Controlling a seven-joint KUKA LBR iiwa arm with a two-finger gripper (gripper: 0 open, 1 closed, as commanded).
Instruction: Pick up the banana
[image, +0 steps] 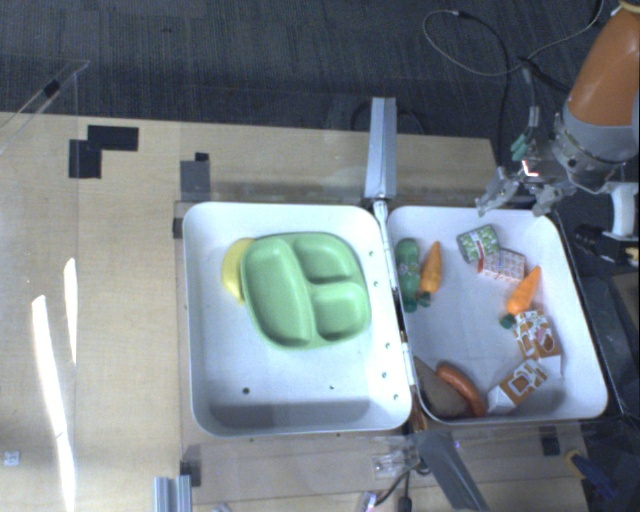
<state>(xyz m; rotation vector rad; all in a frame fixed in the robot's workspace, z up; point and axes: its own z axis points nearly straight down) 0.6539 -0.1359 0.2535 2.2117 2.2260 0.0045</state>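
Note:
The yellow banana (233, 268) lies in the left bin (200, 340), near its left wall. Most of it is hidden under a green divided plate (305, 287), and only a curved yellow edge shows. My gripper (518, 200) hovers over the far edge of the right bin (588, 345), well to the right of the banana. Its fingers are spread open with nothing between them.
The right bin holds a green bottle (406, 265), two carrots (431, 268) (524, 290), a green-white carton (478, 242), a pink box (502, 265), brown-white cartons (533, 335) and a sausage (463, 388). A metal post (381, 150) stands behind the bins' shared wall.

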